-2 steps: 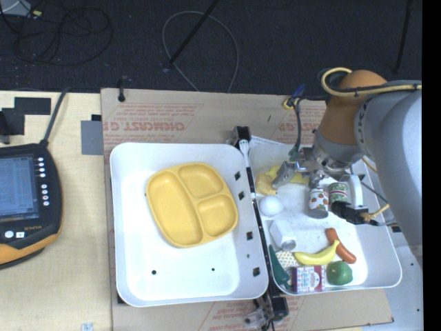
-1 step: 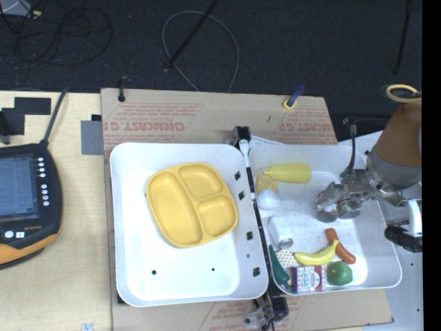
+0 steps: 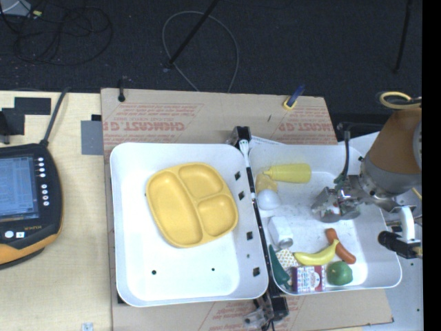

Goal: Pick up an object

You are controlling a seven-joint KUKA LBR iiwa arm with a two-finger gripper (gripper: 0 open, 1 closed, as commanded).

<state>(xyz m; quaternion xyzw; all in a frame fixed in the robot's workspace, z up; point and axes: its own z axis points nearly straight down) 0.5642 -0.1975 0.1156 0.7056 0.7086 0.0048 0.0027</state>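
Grey and metallic, the arm's hand sits low over the right-hand shallow white bin, above a bare patch of its floor. Whether it is spread or closed cannot be made out; the view is too blurred there, and nothing can be seen gripped in it. By that reading the pick is not yet done: every object lies in the bin, and the lift is all to come.

The candidates are well spread. A yellow plastic squeeze bottle lies on its side near the bin's far edge. Near the front edge, a yellow toy banana touches an orange toy carrot, with a green round fruit and a small printed carton just beside them. All look like light, smooth plastic.

The left-hand white bin holds a yellow sectioned plate.
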